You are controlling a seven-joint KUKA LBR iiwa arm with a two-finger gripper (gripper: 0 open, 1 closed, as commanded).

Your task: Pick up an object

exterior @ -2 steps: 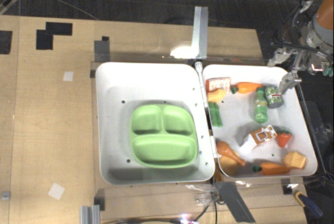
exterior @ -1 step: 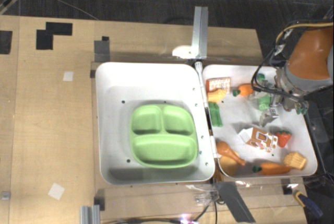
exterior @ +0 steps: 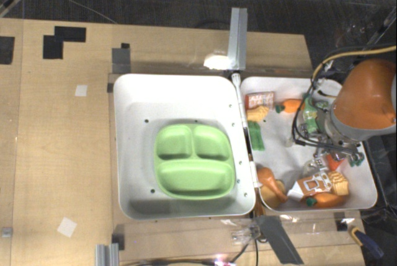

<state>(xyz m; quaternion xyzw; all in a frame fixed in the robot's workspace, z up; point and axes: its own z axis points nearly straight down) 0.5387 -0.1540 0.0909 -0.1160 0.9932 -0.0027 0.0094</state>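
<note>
I can't tell how the gripper (exterior: 322,159) is set from above, so I'd come straight down onto the small carton (exterior: 321,184), missing the carrot (exterior: 322,199) beside it

I am counting two white bins (exterior: 180,88), one green divided tray (exterior: 195,160), two carrots (exterior: 288,106), two printed packets (exterior: 260,99), one green strip (exterior: 255,136) and one brown pear-shaped toy (exterior: 271,182).

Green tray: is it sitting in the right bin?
No. The green tray lies in the left bin, while the right bin holds the small food items.
</note>
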